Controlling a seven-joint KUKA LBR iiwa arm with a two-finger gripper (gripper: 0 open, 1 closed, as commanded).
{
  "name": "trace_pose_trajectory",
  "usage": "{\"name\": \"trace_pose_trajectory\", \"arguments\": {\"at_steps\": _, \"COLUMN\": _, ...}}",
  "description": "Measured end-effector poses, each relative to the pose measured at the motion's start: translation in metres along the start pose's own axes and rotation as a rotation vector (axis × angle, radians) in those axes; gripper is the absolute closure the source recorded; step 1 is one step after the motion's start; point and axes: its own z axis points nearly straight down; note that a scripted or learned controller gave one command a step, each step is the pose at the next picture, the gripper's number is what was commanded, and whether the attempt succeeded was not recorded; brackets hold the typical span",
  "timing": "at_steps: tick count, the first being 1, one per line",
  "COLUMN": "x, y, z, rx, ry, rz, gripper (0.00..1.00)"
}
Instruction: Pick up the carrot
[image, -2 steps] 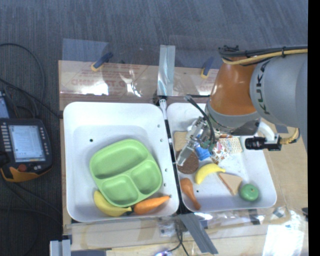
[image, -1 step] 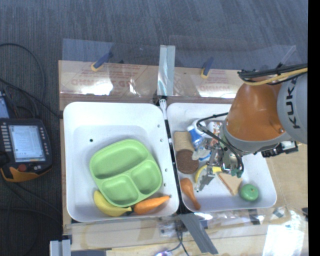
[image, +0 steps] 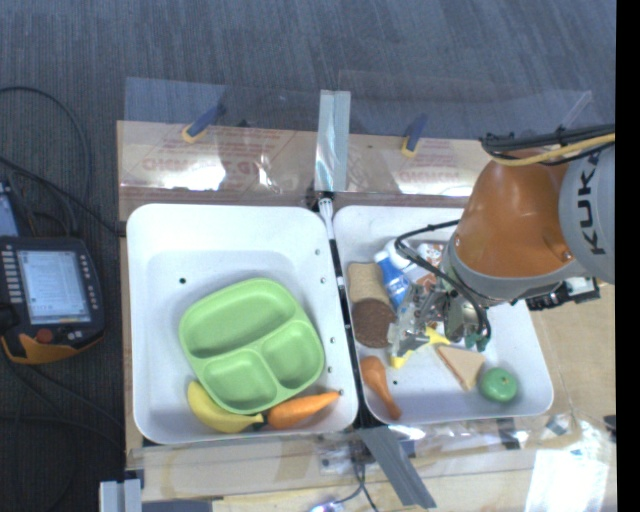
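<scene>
The arm (image: 560, 215) consists of a rounded grey housing bearing part of the black "KUKA" lettering, followed by a broad, dome-shaped orange band (image: 512, 222) and a grey ring beneath it at the wrist. Black and yellow cables (image: 545, 147) run across the top of the orange band, and a thin black cable loops along its left side. The gripper (image: 432, 318) is a compact assembly of bare metal and dark parts with small wires; finer details are not discernible.

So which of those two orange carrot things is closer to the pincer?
The carrot in the right bin, just below the pincer. The other carrot lies in the left bin, beside the green tray.
</scene>
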Motion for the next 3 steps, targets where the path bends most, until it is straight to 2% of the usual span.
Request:
{"name": "trace_pose_trajectory", "arguments": {"at_steps": 1, "x": -0.018, "y": -0.023, "z": -0.052, "rx": -0.001, "ry": -0.003, "rz": -0.241, "gripper": 1.00}}
{"name": "trace_pose_trajectory", "arguments": {"at_steps": 2, "x": -0.022, "y": 0.019, "z": -0.138, "rx": -0.003, "ry": -0.009, "rz": -0.183, "gripper": 1.00}}
{"name": "trace_pose_trajectory", "arguments": {"at_steps": 3, "x": -0.009, "y": 0.060, "z": -0.027, "rx": -0.002, "ry": 0.008, "rz": -0.220, "gripper": 1.00}}
